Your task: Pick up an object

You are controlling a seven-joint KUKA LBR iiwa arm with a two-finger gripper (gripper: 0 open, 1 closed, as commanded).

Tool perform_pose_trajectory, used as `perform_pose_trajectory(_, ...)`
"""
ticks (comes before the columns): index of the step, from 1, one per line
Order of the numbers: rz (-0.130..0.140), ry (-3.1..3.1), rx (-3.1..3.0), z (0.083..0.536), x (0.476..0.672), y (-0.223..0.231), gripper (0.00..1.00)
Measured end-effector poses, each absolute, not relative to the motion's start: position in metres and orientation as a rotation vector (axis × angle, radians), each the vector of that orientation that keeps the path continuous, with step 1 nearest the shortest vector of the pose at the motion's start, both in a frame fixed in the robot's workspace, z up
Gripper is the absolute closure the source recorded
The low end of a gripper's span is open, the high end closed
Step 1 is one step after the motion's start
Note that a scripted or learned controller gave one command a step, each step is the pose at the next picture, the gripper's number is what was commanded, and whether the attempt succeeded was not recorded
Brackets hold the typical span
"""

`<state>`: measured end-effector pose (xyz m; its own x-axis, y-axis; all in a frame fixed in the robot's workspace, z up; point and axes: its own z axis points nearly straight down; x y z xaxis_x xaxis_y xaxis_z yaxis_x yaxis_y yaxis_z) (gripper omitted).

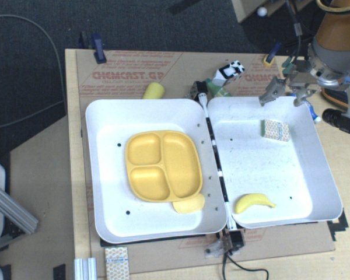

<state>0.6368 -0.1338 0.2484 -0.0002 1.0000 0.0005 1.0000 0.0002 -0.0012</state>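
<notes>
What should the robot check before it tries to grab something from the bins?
1. Gripper open and holding nothing: ok, fingers spread, nothing between them.
2. Something close to grab: ok, small patterned white-and-green packet lies just below the gripper in the right white bin.
3. Space around packet: ok, nothing touches it.
4. Yellow banana: ok, lies alone near the bin's front edge.
5. Yellow divided plastic plate: not ok, it overlaps a flat pale yellow piece.
6. Packet's weight: cannot tell.
</notes>
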Motion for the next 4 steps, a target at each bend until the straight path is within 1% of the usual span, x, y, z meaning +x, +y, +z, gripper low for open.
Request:
perform_pose_trajectory(1, 0.003, -2.221, -2.221, 0.121, 0.625, -0.191, 0.0)
perform_pose_trajectory(2, 0.0, -2.222, -2.222, 0.122, 0.626, -0.191, 0.0)
perform_pose_trajectory(3, -0.002, -2.224, -2.221, 0.104, 0.646, -0.152, 0.0)
perform_pose_trajectory(4, 0.0, -2.223, -2.225, 0.153, 0.613, -0.225, 0.0)
